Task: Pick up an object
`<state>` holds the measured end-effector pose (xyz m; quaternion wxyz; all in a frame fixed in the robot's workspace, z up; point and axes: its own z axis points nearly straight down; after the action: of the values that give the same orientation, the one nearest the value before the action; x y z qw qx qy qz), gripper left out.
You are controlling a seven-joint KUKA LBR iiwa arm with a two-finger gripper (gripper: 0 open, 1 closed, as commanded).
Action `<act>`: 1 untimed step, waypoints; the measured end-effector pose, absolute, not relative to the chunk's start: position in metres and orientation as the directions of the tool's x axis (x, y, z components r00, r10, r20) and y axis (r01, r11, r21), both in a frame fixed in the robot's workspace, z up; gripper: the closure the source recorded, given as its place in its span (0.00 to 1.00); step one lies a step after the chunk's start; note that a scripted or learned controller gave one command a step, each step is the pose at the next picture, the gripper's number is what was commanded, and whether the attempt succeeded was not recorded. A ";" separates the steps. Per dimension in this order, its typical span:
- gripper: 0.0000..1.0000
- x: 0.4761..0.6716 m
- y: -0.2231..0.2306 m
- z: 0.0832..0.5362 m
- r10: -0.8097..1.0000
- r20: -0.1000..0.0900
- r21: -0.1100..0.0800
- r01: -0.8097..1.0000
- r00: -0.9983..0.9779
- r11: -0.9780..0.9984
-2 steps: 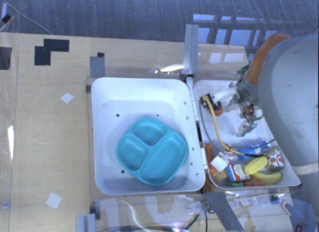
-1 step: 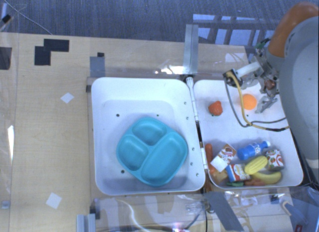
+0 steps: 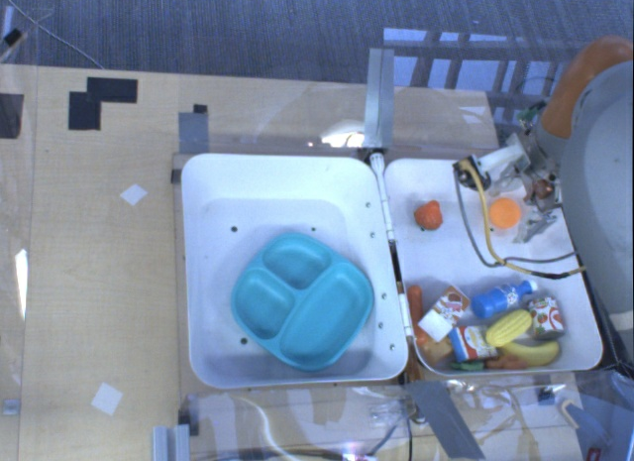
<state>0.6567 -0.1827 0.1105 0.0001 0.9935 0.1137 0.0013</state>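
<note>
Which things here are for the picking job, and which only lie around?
For the job: gripper; orange ball; red-orange toy fruit; blue bottle; banana; corn cob; right bin.

Just lying about: blue divided plate; left bin.

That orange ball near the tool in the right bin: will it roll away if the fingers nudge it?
Probably. The orange ball looks round and smooth, so a nudge would likely send it rolling. It sits on bare, flat bin floor with nothing beside it to stop it. The tool is right beside it, so an off-centre closure may squirt it sideways.
</note>
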 end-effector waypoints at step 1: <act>0.00 0.590 -0.182 0.092 0.215 0.003 -0.001 0.215 0.977 -0.977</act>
<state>0.5895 -0.1815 0.0922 -0.0005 0.9941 0.1084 0.0014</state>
